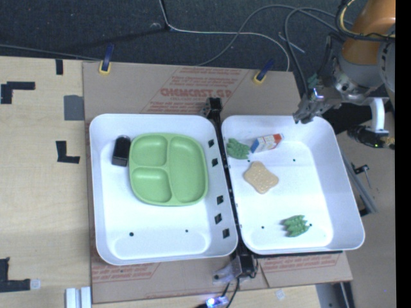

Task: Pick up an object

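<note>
A pale wood-grain counter (38,191) fills the left side of the frame, marked with short black tape pieces (64,151) and a grey patch (74,106). A brown cardboard sheet (192,88) with red printing lies across the middle, held at its upper edge by two clamps with yellow tips (104,64) and (262,76). Across the top of the frame runs dark speckled flooring (77,11), with thin pale cables (212,31) looping over it. Light is even and soft.

Smooth, glossy white plastic bins (103,191); a matt green plastic tray (169,169); rough tan cracker (261,177); brown cardboard (192,88) beneath, on pale wood bench (38,191).
</note>
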You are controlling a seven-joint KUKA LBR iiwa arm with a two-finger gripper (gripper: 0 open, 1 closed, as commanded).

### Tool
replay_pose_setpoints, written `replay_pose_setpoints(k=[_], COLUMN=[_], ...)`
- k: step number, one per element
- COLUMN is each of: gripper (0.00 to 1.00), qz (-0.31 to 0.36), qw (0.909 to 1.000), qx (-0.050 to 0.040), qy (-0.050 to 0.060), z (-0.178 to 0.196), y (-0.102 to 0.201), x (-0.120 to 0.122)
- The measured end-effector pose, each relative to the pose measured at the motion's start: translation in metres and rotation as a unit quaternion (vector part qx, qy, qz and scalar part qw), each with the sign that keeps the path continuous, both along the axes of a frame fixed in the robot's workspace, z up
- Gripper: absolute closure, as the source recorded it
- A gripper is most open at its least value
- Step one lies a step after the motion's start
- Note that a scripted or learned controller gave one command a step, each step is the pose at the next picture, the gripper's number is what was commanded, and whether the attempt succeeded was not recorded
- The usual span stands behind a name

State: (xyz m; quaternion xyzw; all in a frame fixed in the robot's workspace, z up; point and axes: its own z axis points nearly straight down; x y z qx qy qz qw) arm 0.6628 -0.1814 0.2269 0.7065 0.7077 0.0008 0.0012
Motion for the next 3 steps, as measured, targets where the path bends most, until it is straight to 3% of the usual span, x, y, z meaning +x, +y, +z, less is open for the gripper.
replay_pose_setpoints(k=[1, 3], gripper=[1.00, 1.00], qz=[0.000, 0.001], qw=[1.0000, 1.0000], qx=[0.0004, 0.0007], qy=[0.001, 0.003], z=[0.016, -0.005], y=[0.001, 0.088], x=[0.000, -0.051])
